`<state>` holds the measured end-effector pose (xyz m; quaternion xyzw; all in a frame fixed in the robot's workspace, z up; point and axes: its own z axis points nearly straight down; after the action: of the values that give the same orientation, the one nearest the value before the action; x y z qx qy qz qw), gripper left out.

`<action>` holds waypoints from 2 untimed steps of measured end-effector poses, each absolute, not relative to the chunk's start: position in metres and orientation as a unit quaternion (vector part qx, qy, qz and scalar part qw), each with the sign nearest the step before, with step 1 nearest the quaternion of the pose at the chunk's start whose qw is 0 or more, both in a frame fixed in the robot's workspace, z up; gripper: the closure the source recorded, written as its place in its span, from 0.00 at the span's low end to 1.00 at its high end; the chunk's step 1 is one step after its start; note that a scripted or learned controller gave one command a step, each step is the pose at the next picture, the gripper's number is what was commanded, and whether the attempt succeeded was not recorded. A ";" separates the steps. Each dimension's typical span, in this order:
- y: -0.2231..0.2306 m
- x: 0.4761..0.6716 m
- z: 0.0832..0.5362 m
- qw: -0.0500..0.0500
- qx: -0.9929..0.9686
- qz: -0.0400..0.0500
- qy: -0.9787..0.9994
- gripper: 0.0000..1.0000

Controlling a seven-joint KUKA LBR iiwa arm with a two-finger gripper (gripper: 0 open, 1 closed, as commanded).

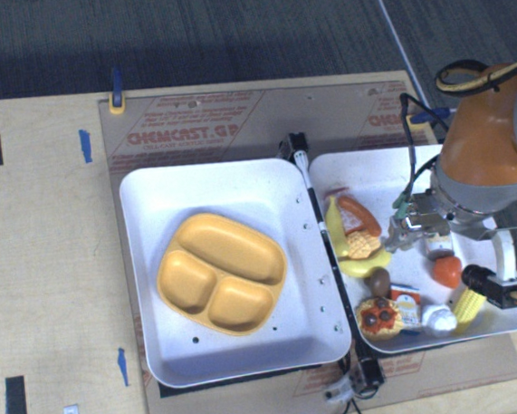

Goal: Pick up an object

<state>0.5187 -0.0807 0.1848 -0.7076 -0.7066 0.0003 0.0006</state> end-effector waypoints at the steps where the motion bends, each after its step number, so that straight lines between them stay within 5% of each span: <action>1: -0.080 0.519 0.185 0.000 -0.707 0.000 -0.707 0.00; 2: -0.116 0.492 0.086 -0.001 -0.707 -0.001 -0.707 0.00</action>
<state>0.4921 -0.1159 0.0861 -0.7075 -0.7067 -0.0007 -0.0008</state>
